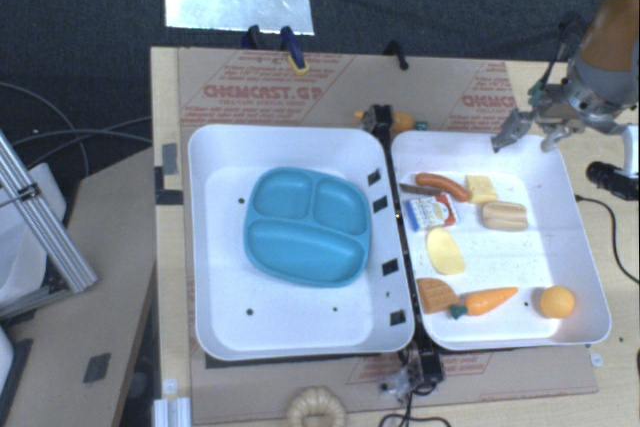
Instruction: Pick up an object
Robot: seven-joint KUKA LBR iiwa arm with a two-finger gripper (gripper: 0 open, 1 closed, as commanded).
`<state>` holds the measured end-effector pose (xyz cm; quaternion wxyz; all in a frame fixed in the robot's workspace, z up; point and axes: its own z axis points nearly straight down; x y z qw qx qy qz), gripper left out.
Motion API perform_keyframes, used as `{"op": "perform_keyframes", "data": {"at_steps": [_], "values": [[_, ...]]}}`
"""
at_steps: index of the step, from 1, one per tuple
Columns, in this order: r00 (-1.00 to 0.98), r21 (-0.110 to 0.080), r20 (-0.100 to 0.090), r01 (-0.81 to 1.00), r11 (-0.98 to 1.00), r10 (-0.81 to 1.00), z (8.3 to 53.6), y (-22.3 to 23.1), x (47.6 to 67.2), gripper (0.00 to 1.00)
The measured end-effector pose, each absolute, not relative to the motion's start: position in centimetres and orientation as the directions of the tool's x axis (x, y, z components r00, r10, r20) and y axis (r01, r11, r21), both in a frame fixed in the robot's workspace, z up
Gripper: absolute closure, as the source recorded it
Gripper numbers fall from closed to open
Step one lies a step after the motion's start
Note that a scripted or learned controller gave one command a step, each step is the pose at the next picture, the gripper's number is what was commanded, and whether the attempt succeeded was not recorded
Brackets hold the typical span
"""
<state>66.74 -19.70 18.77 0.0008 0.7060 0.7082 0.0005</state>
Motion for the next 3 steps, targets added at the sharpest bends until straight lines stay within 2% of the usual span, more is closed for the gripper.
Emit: {"op": "perform_keyframes", "data": {"at_steps": [1,2,3], "values": [[-0.005,-0.002,0.0,1.0,0.005,1.0,12.9,-20.3,67.2,0.0],[-0.006,0.002,-0.001,1.0,0.006,1.0,8.5,-20.2,67.3,0.0],[-0.009,0.008,-0.004,1.0,0.009,1.0,9.8,-20.2,67.5,1.0]]}}
